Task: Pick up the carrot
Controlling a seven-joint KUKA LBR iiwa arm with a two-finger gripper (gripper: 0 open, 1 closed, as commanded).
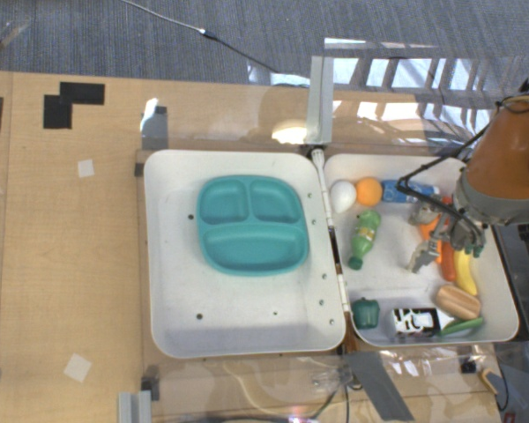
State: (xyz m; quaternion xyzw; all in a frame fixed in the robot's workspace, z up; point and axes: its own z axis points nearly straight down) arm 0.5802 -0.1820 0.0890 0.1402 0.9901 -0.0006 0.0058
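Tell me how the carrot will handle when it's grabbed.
The carrot looks like a small, smooth toy, so probably stiff and light. Its tapered, rounded shape may slip or roll if squeezed off-centre. It lies tight against the banana, which a grab would likely nudge.

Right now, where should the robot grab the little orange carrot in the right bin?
Probably from above, across the small orange carrot's middle, the part that shows. It lies lengthwise beside the yellow banana, so fingers closing across its narrow width should fit best. The grey two-finger gripper hangs right over it and hides its upper end.
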